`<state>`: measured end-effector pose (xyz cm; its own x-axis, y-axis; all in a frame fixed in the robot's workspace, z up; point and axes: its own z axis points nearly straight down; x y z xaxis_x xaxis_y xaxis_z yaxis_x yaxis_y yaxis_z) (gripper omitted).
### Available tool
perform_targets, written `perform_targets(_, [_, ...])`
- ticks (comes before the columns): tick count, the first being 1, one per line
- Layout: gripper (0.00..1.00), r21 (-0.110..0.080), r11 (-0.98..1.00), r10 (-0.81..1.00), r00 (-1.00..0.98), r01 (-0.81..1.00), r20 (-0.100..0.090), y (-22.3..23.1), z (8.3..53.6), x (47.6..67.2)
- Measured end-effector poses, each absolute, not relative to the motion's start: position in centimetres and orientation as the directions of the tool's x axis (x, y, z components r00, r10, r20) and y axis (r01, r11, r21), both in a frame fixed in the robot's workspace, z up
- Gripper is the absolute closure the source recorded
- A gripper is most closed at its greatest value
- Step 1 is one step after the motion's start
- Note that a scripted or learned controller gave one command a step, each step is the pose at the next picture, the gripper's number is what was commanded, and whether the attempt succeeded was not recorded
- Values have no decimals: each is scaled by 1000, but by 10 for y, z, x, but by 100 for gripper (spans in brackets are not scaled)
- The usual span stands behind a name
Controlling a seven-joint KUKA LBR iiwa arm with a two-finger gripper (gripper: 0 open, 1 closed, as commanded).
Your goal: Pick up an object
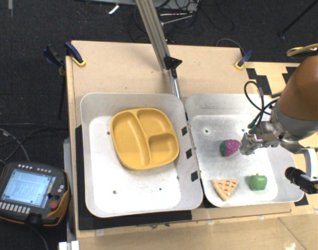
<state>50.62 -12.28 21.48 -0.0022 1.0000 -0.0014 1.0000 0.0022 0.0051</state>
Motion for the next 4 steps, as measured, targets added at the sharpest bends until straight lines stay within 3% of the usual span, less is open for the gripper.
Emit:
perform_targets(1, [100,1,2,1000,-2,1000,-1,-123,239,507])
perform_targets(4, [100,-2,8,1000,-8,1000,2,33,216,499])
